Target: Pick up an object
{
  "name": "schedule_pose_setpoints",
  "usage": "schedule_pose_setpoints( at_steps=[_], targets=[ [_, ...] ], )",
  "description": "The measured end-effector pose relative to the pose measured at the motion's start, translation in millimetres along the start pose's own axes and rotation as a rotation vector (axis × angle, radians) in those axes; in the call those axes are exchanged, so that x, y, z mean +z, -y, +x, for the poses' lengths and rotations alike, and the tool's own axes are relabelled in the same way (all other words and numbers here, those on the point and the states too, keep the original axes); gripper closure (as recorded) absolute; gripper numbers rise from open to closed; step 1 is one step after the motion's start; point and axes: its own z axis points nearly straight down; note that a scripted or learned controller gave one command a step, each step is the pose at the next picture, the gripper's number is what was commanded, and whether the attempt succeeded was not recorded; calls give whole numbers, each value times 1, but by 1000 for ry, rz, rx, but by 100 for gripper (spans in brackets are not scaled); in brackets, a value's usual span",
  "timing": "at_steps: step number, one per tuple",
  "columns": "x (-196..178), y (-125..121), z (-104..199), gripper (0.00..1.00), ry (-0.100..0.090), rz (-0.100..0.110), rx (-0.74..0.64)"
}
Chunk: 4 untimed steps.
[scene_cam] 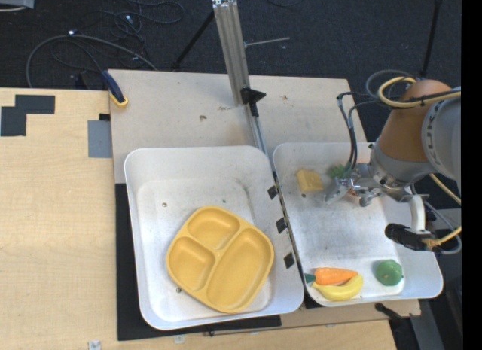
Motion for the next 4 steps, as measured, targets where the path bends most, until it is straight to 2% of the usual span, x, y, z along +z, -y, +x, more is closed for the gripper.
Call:
schedule_pose_setpoints(
  at_steps=[1, 4],
  targets=[
    [-7, 1, -1, 100, -1, 5, 2],
    [-140, -3, 0, 100, 0, -1, -2]
  ],
)
